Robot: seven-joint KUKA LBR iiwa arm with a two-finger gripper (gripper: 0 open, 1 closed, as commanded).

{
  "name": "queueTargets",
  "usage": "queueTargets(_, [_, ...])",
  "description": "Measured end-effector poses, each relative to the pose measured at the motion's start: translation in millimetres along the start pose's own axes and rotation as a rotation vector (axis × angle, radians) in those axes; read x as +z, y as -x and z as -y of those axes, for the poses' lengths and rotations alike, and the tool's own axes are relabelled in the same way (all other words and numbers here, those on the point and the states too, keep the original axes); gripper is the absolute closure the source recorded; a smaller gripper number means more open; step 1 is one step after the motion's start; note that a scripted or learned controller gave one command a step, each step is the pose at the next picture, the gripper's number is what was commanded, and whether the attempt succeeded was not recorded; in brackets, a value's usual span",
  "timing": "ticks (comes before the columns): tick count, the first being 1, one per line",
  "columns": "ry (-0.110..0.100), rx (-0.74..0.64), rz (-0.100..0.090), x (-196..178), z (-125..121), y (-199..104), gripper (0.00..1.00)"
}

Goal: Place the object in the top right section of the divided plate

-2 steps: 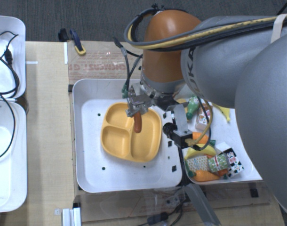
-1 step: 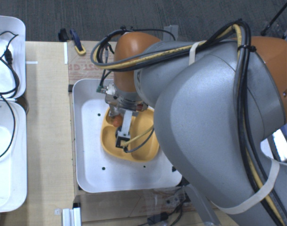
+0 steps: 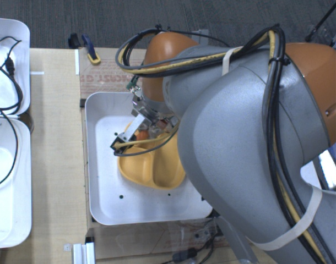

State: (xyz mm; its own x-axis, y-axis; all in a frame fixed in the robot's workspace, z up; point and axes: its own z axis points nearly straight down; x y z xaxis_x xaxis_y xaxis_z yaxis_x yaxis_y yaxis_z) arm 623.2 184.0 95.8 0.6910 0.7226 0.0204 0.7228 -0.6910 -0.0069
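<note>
Hovering low over the yellow divided plate, my hand reached in from the right, its black fingertips near the plate's upper left rim. A small orange object sat right by the fingers, just above the plate's top edge, but I could not tell whether I gripped it or how far the fingers stood apart, since my own wrist covered most of it. The plate lay inside the right white bin, partly hidden under my grey arm. Cables looped over the orange band above my wrist. A second white bin stood to the left on the table, with black cords across it.
</note>
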Motion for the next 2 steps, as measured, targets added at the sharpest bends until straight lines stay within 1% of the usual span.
queueTargets(1, [0.001, 0.001, -0.003, -4, -1, -1, 0.0])
queueTargets(2, [0.004, -0.18, 0.023, -26, -28, 2, 0.0])
